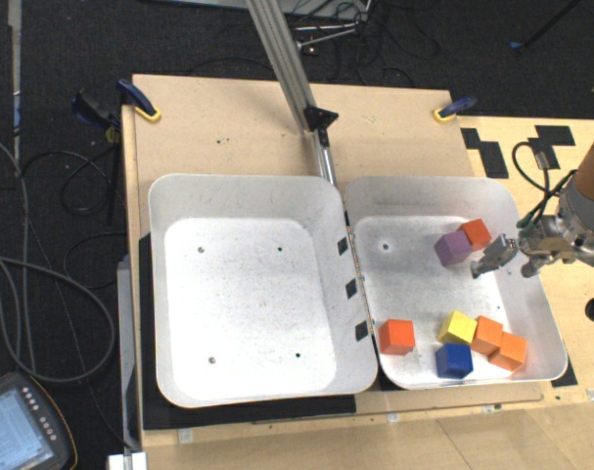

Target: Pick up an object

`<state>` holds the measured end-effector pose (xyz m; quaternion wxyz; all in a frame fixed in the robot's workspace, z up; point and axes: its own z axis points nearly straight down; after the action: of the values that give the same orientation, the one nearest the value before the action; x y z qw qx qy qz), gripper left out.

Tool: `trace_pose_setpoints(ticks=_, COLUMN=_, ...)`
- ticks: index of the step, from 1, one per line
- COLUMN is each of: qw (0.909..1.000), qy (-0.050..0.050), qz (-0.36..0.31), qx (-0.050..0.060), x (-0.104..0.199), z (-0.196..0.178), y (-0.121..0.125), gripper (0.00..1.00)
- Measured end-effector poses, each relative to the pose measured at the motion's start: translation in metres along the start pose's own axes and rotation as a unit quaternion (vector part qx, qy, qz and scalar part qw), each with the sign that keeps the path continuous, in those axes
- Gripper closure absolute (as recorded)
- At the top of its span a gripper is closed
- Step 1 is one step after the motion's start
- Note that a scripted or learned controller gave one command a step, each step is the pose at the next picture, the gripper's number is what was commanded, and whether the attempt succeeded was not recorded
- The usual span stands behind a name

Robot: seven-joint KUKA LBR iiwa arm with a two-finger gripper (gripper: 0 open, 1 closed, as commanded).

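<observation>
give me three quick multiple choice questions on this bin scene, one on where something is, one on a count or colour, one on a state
1. Where do the small coloured cubes lie?
A. in the left white bin
B. in the right white bin
C. on the bare bench

2. How many blue cubes are there?
A. one
B. two
C. three

3. What is the state of the purple cube?
A. lifted clear of the bin
B. resting on the bin floor beside an orange cube
C. stacked on the blue cube

Answers:
1 B: all the cubes sit inside the right white bin, none in the left white bin.
2 A: a single blue cube lies near the front wall, below the yellow cube.
3 B: the purple cube rests on the floor touching an orange cube, with the two-finger gripper just to its right.
</observation>
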<state>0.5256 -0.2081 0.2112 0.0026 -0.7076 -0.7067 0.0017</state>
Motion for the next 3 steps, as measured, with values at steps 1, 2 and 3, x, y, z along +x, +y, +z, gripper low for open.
trace_pose_setpoints(ticks=1, qw=1.0000, qy=0.000, qz=0.000, qx=-0.001, x=0.002, z=0.043, y=-0.001, gripper=0.00)
trace_pose_setpoints(ticks=2, qw=1.0000, qy=0.000, qz=0.000, qx=0.000, x=0.001, z=0.107, y=-0.004, gripper=0.00)
trace_pose_setpoints(ticks=3, qw=1.0000, qy=-0.001, qz=0.000, qx=-0.004, x=0.000, z=0.093, y=-0.002, gripper=1.00)
